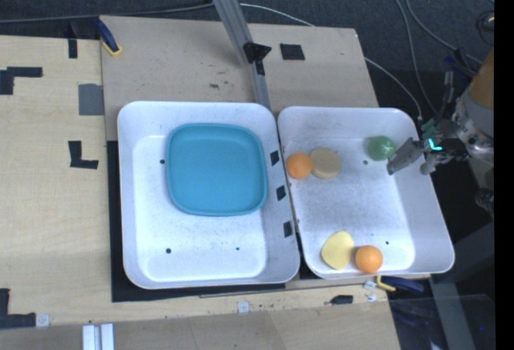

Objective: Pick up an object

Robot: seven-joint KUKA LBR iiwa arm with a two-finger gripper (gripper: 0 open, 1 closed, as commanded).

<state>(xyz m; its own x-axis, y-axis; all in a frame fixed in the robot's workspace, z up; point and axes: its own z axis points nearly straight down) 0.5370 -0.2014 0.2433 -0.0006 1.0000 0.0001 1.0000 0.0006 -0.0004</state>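
The right bin (pixel 365 196) holds several small objects. An orange ball (pixel 298 166) lies at its left wall, touching a tan disc (pixel 325 163). A green ball (pixel 379 148) rests near the upper right. A yellow piece (pixel 337 250) and a second orange ball (pixel 369 258) lie by the front wall. My gripper (pixel 414 155) hangs over the bin's right rim, just right of the green ball, with nothing seen between its fingers.
A blue square plate (pixel 216 168) lies in the left bin (pixel 144 204). A grey metal pole (pixel 233 11) slants across the bench behind the bins. Cables run over the dark floor at the upper right.
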